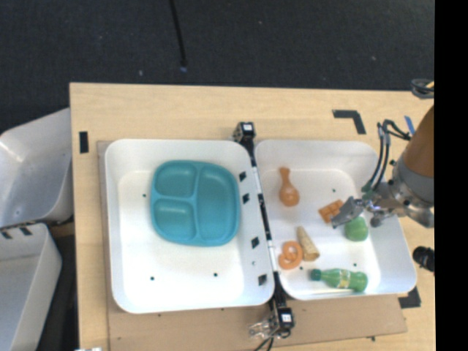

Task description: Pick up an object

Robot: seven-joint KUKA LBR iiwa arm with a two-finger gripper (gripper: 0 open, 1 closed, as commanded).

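Observation:
My gripper [360, 215] hangs over the right side of the right bin [387, 269], reaching in from the right. Its fingers stand open, one finger [345, 214] pointing left toward a small orange block [330, 210]. A green round object [357, 231] lies just below the fingertips, not held. Also in this bin are an orange pear-shaped piece [288, 189], a tan cone [308, 244], an orange ring [290, 256] and a green bottle [339, 278] lying on its side.
A teal divided plate [196, 202] lies in the left bin [124, 269]. A ridge with black clips [257, 203] separates the two bins. Cables [382, 159] run down the arm at the right.

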